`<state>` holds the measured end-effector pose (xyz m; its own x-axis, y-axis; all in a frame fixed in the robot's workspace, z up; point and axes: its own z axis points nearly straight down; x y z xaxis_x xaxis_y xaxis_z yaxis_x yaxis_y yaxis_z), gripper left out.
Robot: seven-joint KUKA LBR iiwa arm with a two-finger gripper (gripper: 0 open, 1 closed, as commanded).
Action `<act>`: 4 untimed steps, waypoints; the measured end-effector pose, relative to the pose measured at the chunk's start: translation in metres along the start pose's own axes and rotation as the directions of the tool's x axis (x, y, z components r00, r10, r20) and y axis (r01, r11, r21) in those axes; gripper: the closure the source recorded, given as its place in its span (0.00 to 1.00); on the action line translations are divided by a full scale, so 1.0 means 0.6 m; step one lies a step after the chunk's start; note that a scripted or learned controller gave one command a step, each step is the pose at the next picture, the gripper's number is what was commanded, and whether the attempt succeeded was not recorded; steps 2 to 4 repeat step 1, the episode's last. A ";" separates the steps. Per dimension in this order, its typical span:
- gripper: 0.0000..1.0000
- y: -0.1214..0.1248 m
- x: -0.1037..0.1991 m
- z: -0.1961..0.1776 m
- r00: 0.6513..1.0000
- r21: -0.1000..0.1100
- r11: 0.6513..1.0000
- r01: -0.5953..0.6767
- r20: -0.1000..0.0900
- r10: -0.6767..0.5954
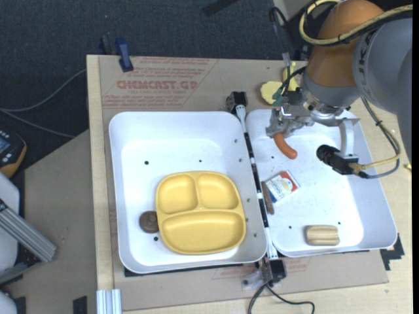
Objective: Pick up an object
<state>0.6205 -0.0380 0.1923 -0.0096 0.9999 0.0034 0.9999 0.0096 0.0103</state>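
Observation:
My gripper (280, 127) is low over the back left part of the right bin (366, 201). An orange sausage-shaped piece (288, 148) lies slanted on the bin floor, its upper end right under the gripper and its lower end sticking out toward the front. The wrist hides the contact, so I cannot tell whether the piece is gripped. A small white packet with red and blue print (280, 187) lies near the bin's left wall. A tan bread-like block (321, 235) rests near the front edge.
The left bin (131, 142) holds a yellow divided plate (200, 212) with a small brown round piece (149, 222) beside it. A yellow object (268, 91) lies on the bench behind the right bin. A black part on the arm (330, 157) hangs over the right bin.

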 end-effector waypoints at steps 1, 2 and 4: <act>1.00 -0.062 0.065 -0.045 1.000 0.012 1.000 -0.005 0.001 0.005; 1.00 -0.062 0.065 -0.045 1.000 0.012 1.000 -0.005 0.001 0.005; 1.00 -0.062 0.065 -0.045 1.000 0.012 1.000 -0.005 0.001 0.005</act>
